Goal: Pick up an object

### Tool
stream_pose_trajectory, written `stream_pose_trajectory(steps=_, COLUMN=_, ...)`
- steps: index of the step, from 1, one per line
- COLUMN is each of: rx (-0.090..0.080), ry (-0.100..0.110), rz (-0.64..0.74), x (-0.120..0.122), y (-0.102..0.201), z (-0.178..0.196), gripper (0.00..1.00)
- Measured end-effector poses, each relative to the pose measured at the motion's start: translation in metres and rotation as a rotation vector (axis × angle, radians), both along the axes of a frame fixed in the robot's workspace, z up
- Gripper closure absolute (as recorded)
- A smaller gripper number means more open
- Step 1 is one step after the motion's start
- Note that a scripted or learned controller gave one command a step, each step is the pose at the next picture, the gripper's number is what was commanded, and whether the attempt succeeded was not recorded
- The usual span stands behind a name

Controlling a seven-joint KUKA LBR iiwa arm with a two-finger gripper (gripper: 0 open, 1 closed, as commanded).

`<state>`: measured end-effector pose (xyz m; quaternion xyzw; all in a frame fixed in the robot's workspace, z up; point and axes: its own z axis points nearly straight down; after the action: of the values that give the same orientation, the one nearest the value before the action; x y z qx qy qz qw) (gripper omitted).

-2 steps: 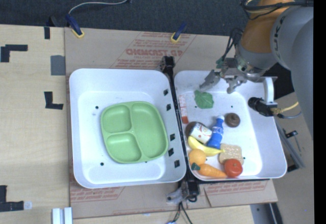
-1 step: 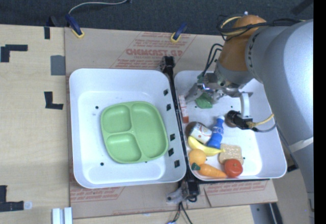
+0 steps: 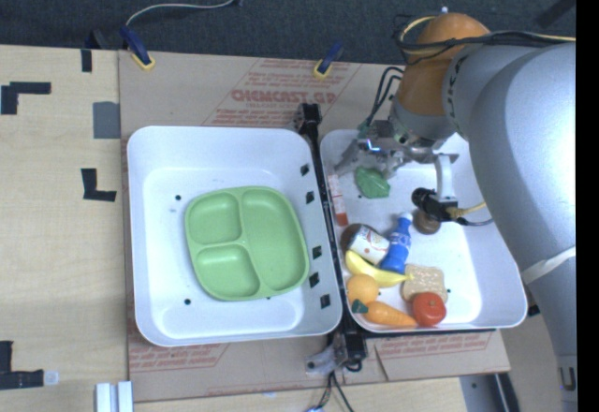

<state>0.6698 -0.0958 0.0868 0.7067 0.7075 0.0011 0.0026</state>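
Note:
My gripper (image 3: 375, 155) hangs over the far part of the right bin (image 3: 487, 288), under the orange band of the arm. Directly beneath it, on the bin floor, lies a small green object (image 3: 372, 183); whether the gripper touches it is unclear. Toward the near end of the bin lie a blue bottle (image 3: 400, 243), a yellow banana (image 3: 372, 268), a brown-and-white can (image 3: 365, 239), a slice of bread (image 3: 424, 280), a red tomato (image 3: 429, 308) and a carrot (image 3: 388, 314).
A green divided plate (image 3: 246, 242) lies in the left bin (image 3: 154, 167). A dark round object (image 3: 428, 216) sits right of the gripper. The wall between the bins (image 3: 318, 185) runs close to the gripper's left. The big grey arm covers the right side.

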Motion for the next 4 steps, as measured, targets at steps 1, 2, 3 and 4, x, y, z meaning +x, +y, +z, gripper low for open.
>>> stream_pose_trajectory(steps=1, rx=0.001, ry=0.001, rz=0.0, x=0.0, y=-0.017, z=0.0, gripper=0.0)
stream_pose_trajectory(steps=2, rx=0.0, ry=-0.001, rz=0.003, x=0.001, y=-0.017, z=0.011, gripper=1.0)
stream_pose_trajectory(steps=3, rx=-0.001, ry=-0.001, rz=0.002, x=0.001, y=-0.017, z=0.011, gripper=0.0)
stream_pose_trajectory(steps=4, rx=0.0, ry=-0.002, rz=0.001, x=-0.035, y=-0.024, z=0.001, gripper=0.0)
